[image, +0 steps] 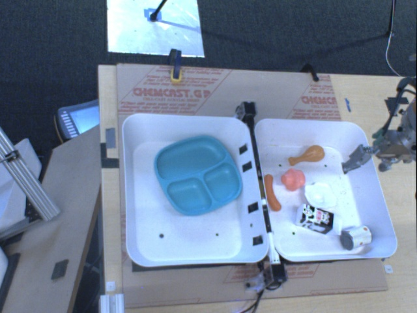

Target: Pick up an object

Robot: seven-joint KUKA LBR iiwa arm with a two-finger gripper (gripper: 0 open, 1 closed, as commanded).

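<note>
The right bin (365, 134) holds several small objects. An orange toy drumstick (308, 154) lies near its middle back, with a pink lump (293, 179) just in front of it. An orange sausage (272, 192) lies along the left wall. A white rounded piece (320, 193) sits above a black-and-white carton (316, 218). A grey and white cylinder (356, 237) rests at the front right corner. My gripper (370, 160) hangs over the bin's right rim, open, with nothing between its fingers, to the right of the drumstick.
The left bin (140, 240) holds a blue divided plate (198, 182). A black clip strip (253, 175) runs between the bins. Cardboard lies under both bins, and a shiny sheet (155, 19) lies beyond the bench. Cables hang at the far right.
</note>
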